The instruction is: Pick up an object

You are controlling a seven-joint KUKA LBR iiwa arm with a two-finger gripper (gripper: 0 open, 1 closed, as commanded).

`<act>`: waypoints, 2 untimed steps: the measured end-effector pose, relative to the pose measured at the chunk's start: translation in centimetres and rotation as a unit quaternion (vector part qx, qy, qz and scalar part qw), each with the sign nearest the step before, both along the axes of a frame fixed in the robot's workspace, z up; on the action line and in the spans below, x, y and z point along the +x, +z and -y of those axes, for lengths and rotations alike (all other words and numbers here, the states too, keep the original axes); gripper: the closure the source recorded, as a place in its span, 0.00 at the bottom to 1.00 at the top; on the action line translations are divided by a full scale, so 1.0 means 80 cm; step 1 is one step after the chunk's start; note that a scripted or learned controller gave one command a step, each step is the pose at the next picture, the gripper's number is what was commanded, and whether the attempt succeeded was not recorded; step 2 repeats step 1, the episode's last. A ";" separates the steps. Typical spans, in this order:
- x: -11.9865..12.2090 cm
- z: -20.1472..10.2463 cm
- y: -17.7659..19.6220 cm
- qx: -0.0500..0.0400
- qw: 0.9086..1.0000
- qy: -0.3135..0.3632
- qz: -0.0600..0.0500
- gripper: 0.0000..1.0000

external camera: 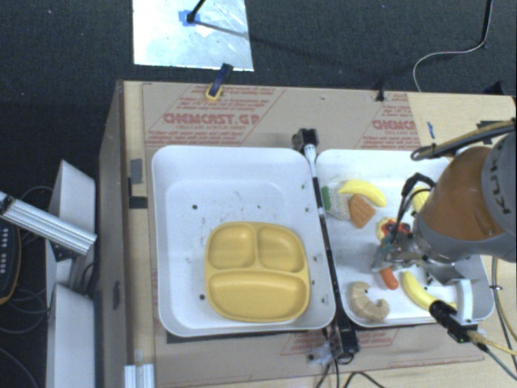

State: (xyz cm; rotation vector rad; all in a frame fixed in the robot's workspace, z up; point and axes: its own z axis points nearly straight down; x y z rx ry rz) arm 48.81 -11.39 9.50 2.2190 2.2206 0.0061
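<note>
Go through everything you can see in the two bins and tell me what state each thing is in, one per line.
yellow divided plate: flat, right way up, in the left bin.
upper banana: lying near the right bin's top.
orange piece: lying just below that banana.
lower banana: lying under the arm.
tan curved piece: lying at the bottom edge.
gripper: low over small red items.
</note>
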 end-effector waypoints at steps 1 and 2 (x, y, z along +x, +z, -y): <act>0.081 -0.098 0.113 0.000 1.000 0.002 0.000 1.00; 0.081 -0.098 0.113 0.000 1.000 0.002 0.000 1.00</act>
